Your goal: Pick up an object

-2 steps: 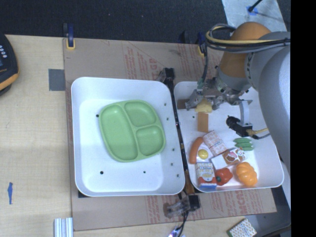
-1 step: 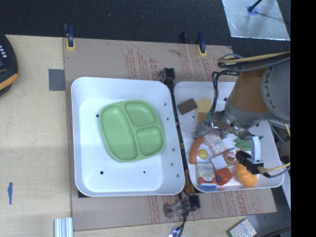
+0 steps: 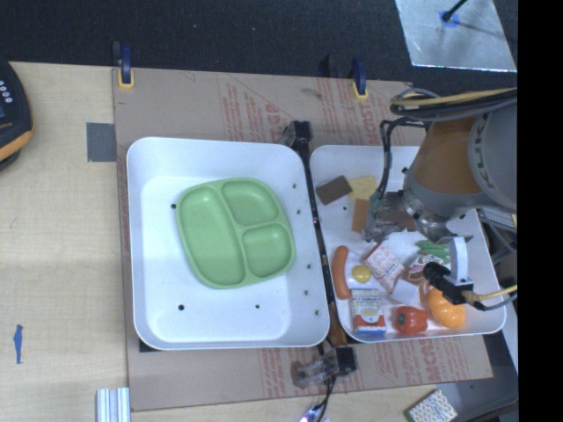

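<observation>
Arm: the grey arm with the orange band (image 3: 449, 161) reached in from three o'clock and hung low over the right bin, its wrist covering that bin's upper middle.
Gripper: the two-finger gripper (image 3: 384, 225) sat down among the clutter, near the middle of the right bin; whether it was clenched or released, I could not tell, and nothing was visibly caught in it.
Right bin: the shallow white right-hand bin (image 3: 325, 161) carried the pile of small items.
Brown square: a flat dark-brown square piece (image 3: 333, 189) lay at about ten o'clock in that bin, just beside a pale yellow block (image 3: 362, 185).
Sausage: an orange sausage-shaped toy (image 3: 340, 272) lay along the bin's nine o'clock wall.
Packets: a red-and-white patterned packet (image 3: 383, 265) lay just below the gripper, with a small white carton bearing a blue base (image 3: 368, 313) at six o'clock.
Tomato: a red tomato-like toy (image 3: 407, 320) sat beside the carton, and an orange rounded toy (image 3: 447, 313) lay at five o'clock.
Left bin: the shallow white left-hand bin (image 3: 158, 315) held a light-green plastic tray with three compartments (image 3: 235, 231), lying flat at its centre, well apart from the gripper.
</observation>
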`<state>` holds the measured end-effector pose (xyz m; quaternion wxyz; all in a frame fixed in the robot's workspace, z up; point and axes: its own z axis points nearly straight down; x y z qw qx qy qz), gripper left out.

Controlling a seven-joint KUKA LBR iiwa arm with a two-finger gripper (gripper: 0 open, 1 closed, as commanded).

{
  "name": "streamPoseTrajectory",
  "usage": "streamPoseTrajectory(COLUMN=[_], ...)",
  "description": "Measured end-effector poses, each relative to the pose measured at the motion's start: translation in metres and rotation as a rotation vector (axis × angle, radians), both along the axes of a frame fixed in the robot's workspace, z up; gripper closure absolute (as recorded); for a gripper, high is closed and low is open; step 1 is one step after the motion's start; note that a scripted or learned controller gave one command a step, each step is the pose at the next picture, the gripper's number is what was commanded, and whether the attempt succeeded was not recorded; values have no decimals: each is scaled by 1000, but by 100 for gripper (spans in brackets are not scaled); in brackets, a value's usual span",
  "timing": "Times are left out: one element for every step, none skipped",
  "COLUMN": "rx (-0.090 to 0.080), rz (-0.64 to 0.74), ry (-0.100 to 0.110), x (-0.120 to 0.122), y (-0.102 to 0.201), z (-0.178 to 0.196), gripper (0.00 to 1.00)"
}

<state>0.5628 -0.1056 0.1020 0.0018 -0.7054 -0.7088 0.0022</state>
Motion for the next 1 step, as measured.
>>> streamPoseTrajectory(rx=[-1], rz=[1], ry=[0], x=[0], y=[0], z=[0], gripper=[0])
